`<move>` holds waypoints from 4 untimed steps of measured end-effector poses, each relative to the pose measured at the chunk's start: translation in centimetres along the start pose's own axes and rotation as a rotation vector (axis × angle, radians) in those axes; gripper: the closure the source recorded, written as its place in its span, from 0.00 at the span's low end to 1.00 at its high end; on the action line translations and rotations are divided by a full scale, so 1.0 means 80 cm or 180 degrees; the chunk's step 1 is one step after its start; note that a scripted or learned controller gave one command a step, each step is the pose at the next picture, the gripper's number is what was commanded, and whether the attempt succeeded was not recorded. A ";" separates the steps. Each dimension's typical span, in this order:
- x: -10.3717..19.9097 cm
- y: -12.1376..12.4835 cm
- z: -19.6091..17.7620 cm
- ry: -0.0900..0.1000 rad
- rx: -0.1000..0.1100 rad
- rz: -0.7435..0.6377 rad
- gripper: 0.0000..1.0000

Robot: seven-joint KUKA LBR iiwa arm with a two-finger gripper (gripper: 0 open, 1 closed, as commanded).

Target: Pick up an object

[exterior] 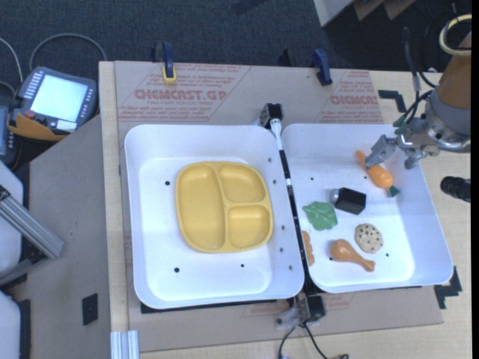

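At the right of the frame the end effector (397,148), fingers spread open and gripping nothing, hangs just above the toy carrot (378,173) in the upper part of the right bin (426,223), probably lined up to grasp it.

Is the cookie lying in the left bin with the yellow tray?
No, the cookie lies in the right bin, beside the drumstick.
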State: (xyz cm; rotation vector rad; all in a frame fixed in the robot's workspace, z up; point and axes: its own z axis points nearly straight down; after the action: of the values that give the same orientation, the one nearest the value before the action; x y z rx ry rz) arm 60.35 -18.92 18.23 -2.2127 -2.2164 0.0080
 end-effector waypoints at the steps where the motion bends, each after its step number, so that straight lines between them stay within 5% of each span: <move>1: 0.013 0.000 0.075 0.0002 0.0003 0.0002 0.00; 2: 0.017 0.000 0.127 0.0011 -0.0008 -0.0002 0.00; 3: 0.015 0.000 0.115 0.0000 -0.0011 -0.0001 1.00; 4: 0.028 0.001 0.048 -0.0015 -0.0044 -0.0002 1.00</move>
State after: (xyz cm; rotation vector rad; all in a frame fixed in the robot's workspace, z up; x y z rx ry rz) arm 60.41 -16.64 14.39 -2.2213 -2.2264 -0.0021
